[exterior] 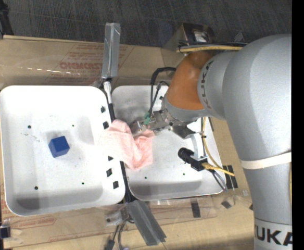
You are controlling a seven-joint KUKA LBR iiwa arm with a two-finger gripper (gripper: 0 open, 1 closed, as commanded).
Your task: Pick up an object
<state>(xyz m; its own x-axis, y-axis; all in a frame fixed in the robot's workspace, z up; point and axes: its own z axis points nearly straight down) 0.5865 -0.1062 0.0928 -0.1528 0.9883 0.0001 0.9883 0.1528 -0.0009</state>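
So the pink cloth (134, 142) is lying crumpled at the left side of the right bin (165, 189), draped partly onto the rim next to the left bin (16, 139). The claw (149, 123) is right at its top edge; can't tell its state. Cloth looks soft, light and floppy, so I'd pinch a raised fold. The blue cube (59, 146) looks stiffer.

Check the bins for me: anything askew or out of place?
Yes: the pink cloth lies crumpled against the right bin's left wall, its upper corner lapping onto the divider. The blue cube sits flat in the left bin.
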